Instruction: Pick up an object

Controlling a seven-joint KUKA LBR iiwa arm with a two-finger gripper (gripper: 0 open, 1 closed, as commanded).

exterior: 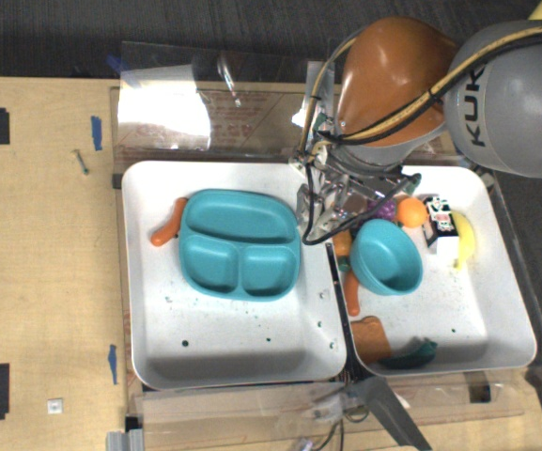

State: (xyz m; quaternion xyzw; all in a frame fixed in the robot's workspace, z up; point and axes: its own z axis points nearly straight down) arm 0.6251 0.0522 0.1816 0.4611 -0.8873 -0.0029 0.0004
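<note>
The arm comes in from the upper right, its orange band above the wrist over the back of the bins. My gripper [330,216] hangs low at the divider between the two bins, just left of a teal bowl [386,257] in the right bin [496,327]. Cables and the wrist hide its tips. Around the bowl lie an orange ball [411,212], a purple piece [384,207], a yellow banana [465,238] and an orange carrot-like stick [351,294].
The left bin [158,336] holds a teal divided tray [239,242] with an orange sausage shape [166,225] at its left edge. A brown piece [371,336] and a dark teal item [416,351] lie at the right bin's front. A clear plastic sheet [209,111] sits behind the bins.
</note>
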